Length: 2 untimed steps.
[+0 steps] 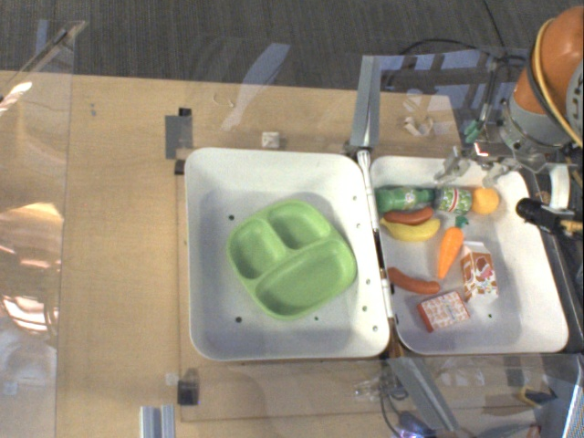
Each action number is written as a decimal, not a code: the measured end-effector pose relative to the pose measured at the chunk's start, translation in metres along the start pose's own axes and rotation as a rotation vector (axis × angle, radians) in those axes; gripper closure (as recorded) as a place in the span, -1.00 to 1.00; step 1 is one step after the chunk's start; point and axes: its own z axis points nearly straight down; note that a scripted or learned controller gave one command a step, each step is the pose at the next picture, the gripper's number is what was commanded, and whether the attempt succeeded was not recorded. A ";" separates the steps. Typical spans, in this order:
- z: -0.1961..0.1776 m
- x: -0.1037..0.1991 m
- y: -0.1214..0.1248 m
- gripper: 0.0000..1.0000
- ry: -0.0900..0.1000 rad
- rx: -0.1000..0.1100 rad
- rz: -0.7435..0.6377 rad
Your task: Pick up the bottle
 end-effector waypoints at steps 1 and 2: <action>0.083 -0.004 -0.001 -1.00 -0.003 -0.007 -0.088; 0.104 -0.008 0.000 -1.00 -0.004 -0.009 0.012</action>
